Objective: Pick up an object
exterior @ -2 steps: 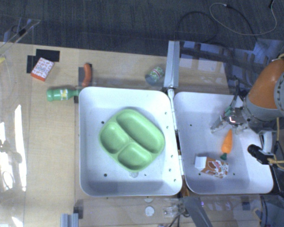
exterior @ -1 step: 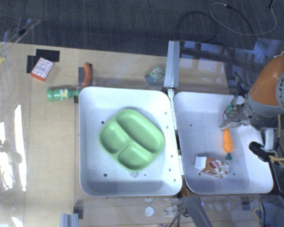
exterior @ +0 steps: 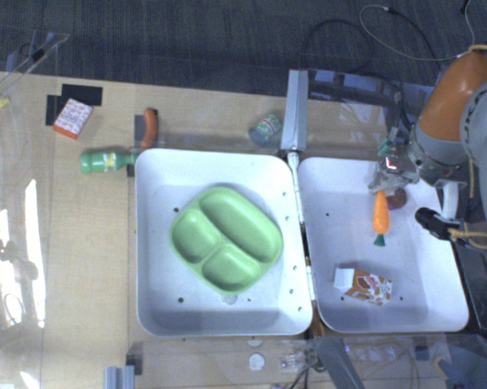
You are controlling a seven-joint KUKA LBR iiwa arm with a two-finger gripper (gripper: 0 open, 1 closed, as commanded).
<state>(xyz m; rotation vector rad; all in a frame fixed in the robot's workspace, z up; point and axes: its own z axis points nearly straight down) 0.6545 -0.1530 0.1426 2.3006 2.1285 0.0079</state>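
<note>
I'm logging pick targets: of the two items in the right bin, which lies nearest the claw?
The orange carrot, lying just below the claw. The brown-and-white packet lies much further off, near the right bin's front edge.

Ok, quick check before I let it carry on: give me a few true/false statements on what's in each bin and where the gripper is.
1. The green divided tray lies in the left bin. True.
2. The carrot lies in the left bin. False: it is in the right bin, near its far side.
3. The gripper is over the right bin's far edge, just above the carrot. True.
4. The snack packet sits on the green tray. False: it lies on the right bin's floor, nearer the camera than the carrot.
5. The green bottle lies on the bench outside the bins. True.
</note>
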